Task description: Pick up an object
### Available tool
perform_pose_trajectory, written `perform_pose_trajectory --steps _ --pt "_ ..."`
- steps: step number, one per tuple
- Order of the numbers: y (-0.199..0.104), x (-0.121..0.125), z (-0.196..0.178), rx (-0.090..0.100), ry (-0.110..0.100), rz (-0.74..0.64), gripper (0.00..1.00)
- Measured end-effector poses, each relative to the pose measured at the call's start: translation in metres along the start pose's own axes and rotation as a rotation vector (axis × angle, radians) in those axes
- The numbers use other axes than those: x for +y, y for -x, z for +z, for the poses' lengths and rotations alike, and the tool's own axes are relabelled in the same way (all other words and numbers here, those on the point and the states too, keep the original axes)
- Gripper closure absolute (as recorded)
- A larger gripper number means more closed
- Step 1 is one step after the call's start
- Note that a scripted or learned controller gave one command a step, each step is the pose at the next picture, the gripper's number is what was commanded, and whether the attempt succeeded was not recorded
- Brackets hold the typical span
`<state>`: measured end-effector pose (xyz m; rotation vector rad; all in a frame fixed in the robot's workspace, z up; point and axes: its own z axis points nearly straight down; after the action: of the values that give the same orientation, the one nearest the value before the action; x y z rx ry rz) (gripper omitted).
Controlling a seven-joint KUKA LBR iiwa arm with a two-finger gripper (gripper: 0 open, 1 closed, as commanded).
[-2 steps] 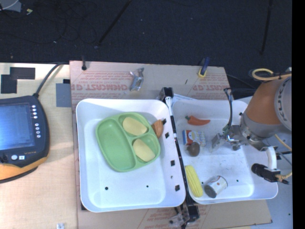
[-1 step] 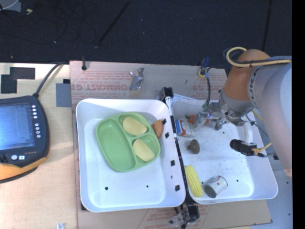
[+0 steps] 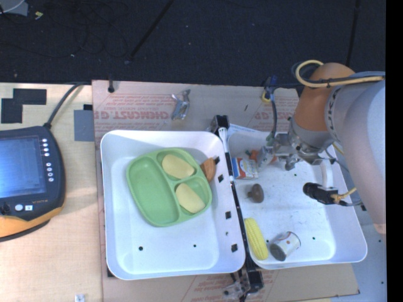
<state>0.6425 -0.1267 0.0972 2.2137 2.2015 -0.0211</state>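
1. Gripper (image 3: 272, 153) sits low over the right bin's (image 3: 352, 244) far left corner, beside a small carton (image 3: 244, 167); whether it grips anything cannot be told.
2. Corn cob (image 3: 255, 238), metal cup (image 3: 284, 245) and brown lump (image 3: 255, 193) lie apart on that bin's floor.

Strong, hard light floods both white bins (image 3: 119, 231), and their floors come up nearly bleached. The left bin's far-left wall carries a soft grey shade, and the green tray (image 3: 151, 194) throws a thin dark edge onto the floor beside it. Over on the right, the arm (image 3: 368, 137) reads pale and washed out, with a bluish cast on its grey shell. The far part of the scene drops into near black, cables barely traceable. The handheld screen (image 3: 22, 168) at left shows a dull bluish sheen. Small items look soft and grainy; fine detail smears throughout.
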Motion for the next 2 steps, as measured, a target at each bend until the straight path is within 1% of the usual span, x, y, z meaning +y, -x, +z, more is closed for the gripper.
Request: perform_pose_trajectory --steps 1,2 --pt "-0.002 0.001 0.009 0.016 -0.005 0.0 0.0" --pt "-0.037 -0.038 0.008 0.024 -0.006 -0.004 0.0"
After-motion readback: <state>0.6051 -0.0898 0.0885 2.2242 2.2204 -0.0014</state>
